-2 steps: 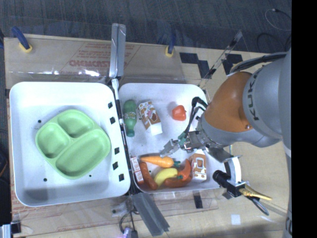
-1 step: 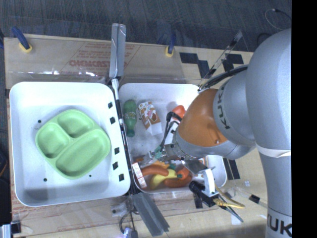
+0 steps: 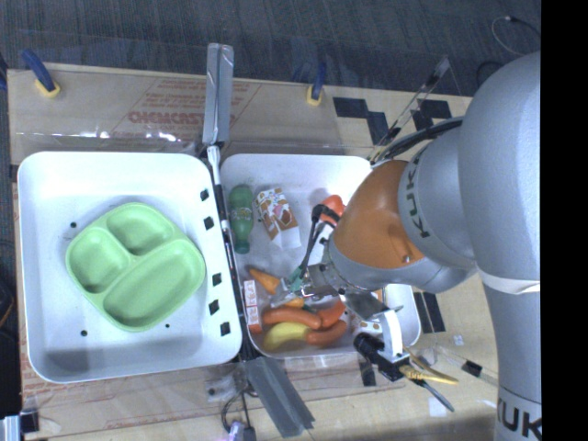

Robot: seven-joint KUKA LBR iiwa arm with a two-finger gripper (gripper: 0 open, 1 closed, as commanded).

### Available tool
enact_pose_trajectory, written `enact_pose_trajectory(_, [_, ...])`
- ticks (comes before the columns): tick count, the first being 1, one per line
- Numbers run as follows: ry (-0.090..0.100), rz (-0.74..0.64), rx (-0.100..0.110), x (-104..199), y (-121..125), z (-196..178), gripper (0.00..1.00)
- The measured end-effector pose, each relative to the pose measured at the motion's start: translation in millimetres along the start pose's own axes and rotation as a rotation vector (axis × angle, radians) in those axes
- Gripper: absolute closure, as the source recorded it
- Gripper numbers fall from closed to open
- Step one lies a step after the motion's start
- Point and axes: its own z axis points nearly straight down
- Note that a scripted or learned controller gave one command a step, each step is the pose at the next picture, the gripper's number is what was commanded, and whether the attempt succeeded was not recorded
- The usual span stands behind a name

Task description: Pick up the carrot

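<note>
Lying in the right bin [image 3: 276,165], near its front left part, the carrot [image 3: 264,279] is a small orange piece that points toward the bin's left wall. Just below it there is a pile of toy food: a long orange-red sausage [image 3: 303,320] and a yellow banana [image 3: 285,335], which touch each other. Above the carrot a green bottle [image 3: 241,217] lies along the left wall, and beside the bottle is a small printed packet [image 3: 277,211]. The gripper [image 3: 310,288] is low inside this bin, just to the right of the carrot and above the pile; if its fingers are open or closed, I cannot tell, because the arm's orange band [image 3: 377,223] covers much of it. The left bin [image 3: 55,356] holds a green divided plate [image 3: 136,264]. Both bins stand on the tabletop [image 3: 119,108].
</note>
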Motion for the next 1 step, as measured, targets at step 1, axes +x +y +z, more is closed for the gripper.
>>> enact_pose_trajectory(1, [0.000, 0.157, -0.002, 67.2, 27.9, -106.4, 1.00])
